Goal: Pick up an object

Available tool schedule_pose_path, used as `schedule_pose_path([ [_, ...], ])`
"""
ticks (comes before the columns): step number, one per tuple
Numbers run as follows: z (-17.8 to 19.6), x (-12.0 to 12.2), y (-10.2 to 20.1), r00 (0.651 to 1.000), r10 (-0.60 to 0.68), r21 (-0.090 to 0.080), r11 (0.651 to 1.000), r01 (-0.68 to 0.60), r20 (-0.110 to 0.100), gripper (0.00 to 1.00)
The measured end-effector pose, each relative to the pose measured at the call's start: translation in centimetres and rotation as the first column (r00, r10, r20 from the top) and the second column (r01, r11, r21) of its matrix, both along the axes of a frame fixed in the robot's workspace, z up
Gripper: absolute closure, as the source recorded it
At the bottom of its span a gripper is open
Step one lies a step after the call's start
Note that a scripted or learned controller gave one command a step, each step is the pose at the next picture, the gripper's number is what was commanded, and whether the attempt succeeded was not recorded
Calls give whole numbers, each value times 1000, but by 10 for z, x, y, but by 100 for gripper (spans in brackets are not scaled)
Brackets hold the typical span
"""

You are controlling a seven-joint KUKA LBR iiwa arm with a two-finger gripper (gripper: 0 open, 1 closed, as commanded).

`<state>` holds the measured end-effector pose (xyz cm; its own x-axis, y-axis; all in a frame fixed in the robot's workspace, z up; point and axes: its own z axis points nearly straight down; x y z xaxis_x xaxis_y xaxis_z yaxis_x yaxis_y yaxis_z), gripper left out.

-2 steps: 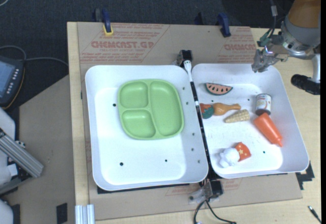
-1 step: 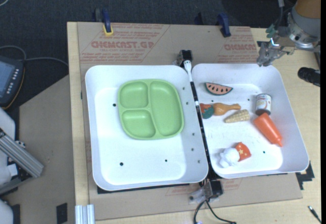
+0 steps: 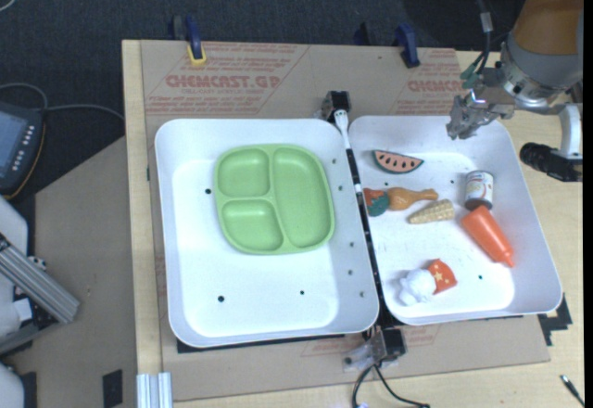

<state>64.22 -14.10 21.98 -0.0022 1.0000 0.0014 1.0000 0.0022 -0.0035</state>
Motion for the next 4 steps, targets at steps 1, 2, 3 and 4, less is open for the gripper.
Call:
schedule_pose_path([
  [1,13,-29,41,1000,1,1,1000,-1,1,100],
  [2,-3,-61,80,1000,0,0,1000,0,-1,100],
  [3,7,-76,88,1000,-1,0,1000,1,1,100],
  [4,13,-76,104,1000,0,-1,1000,0,5,100],
])
